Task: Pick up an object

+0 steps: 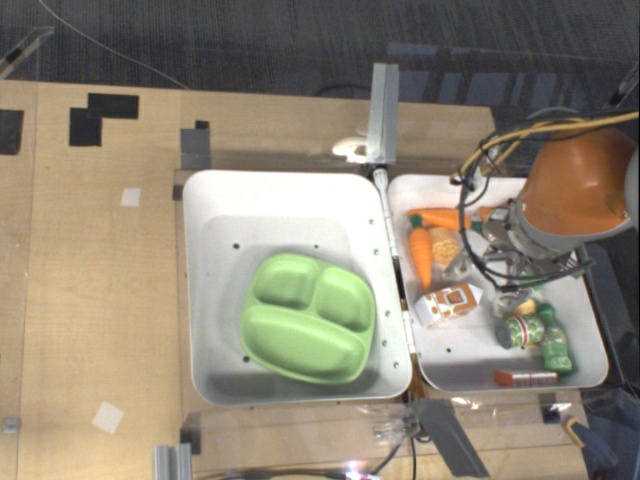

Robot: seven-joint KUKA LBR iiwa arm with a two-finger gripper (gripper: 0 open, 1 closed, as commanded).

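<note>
The right bin (pixel 440 368) holds two orange carrots (pixel 421 255), a small white and orange carton (pixel 447 304), a green can-like object (pixel 522 330), a green bottle (pixel 553 348) and a red marker (pixel 525 377). My gripper (pixel 515 293) hangs below the orange wrist band (pixel 575 186), low over the bin's right half, just above the green can. Whether anything sits in it cannot be made out. The left bin (pixel 215 218) holds a green divided plate (pixel 308 316).
A metal post (pixel 382 113) stands at the back between the bins. Yellow and black cables (pixel 510 138) loop from the arm over the right bin's back edge. Wooden bench surface (pixel 90 298) lies to the left.
</note>
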